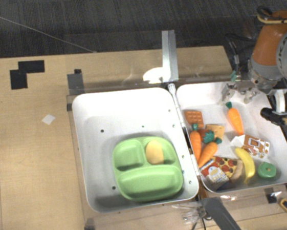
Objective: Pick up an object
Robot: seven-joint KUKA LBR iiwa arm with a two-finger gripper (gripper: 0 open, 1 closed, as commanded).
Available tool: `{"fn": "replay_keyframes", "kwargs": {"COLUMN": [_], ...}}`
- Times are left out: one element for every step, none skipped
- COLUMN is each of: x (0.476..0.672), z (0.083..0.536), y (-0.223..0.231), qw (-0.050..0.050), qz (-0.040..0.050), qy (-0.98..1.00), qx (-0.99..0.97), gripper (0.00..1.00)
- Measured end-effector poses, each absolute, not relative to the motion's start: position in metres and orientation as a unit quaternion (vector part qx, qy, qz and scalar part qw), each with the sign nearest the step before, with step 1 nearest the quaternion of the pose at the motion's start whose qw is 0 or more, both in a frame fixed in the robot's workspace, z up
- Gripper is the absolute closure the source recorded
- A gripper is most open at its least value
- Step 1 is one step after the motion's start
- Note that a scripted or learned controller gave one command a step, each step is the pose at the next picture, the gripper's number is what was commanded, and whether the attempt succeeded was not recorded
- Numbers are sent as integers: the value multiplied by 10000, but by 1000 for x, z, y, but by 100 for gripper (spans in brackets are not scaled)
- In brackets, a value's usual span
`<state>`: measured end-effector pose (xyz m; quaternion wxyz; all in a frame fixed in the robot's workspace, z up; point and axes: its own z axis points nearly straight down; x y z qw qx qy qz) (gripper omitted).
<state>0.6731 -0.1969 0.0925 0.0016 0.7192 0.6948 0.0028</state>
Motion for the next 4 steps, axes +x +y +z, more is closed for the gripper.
{"fn": "replay_keyframes", "kwargs": {"x": [651, 627, 630, 587], "z": [88, 89, 103, 194], "y": [-199, -197, -195, -113], "qw": [43, 48, 80, 21], "qz": [23, 33, 64, 21], "qy": [7284, 7066, 7082, 7118], "qx": [6851, 7076, 7059, 7023], "gripper": [0, 0, 100, 100]}}
